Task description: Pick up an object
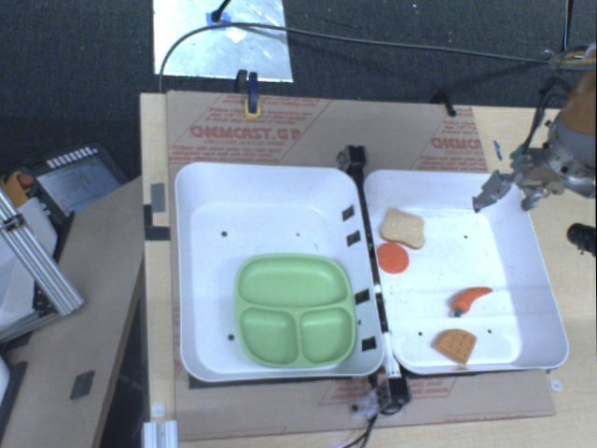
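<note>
Bread slice [403, 228] in right bin [522, 250], well left of and below tool [508, 192], fingers apart and bare.

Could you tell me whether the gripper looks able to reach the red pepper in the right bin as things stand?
Probably yes: the gripper hangs over the right bin's far corner, and the red pepper lies alone on bare floor, nothing above or against it.

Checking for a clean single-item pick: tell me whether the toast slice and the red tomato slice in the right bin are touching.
Cannot tell. In the camera view the toast slice sits just above the red tomato slice; their edges meet or nearly meet, with no plain gap or overlap.
</note>
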Controlling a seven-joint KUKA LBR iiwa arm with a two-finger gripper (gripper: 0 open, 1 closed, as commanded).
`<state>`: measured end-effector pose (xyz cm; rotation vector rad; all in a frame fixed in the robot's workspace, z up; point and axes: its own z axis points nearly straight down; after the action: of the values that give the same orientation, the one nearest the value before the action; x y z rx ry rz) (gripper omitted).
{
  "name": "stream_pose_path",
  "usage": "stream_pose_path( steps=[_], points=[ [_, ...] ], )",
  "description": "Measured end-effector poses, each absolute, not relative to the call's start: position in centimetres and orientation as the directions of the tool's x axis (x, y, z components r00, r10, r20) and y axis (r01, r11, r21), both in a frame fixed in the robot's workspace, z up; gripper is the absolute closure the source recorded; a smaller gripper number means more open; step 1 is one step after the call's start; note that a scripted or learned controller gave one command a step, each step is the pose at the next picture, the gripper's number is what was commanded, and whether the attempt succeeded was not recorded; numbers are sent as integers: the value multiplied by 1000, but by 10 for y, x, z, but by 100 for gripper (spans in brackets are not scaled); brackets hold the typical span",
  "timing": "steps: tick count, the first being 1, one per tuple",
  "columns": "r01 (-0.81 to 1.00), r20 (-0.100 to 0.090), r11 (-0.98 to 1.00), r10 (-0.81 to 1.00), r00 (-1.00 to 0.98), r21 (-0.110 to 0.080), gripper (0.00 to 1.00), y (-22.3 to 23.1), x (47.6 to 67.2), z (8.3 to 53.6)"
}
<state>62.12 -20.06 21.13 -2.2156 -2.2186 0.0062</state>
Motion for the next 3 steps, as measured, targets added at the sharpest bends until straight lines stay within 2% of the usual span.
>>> stream_pose_path(
  steps=[1, 2, 3],
  points=[
    [1000, -1, 3, 1000, -3, 2, 0, -200, 623, 216],
    [1000, 0, 1, 1000, -1, -3, 0, -204, 626, 155],
    [1000, 0, 2, 1000, -2, -1, 0, -203, 623, 114]
  ],
)
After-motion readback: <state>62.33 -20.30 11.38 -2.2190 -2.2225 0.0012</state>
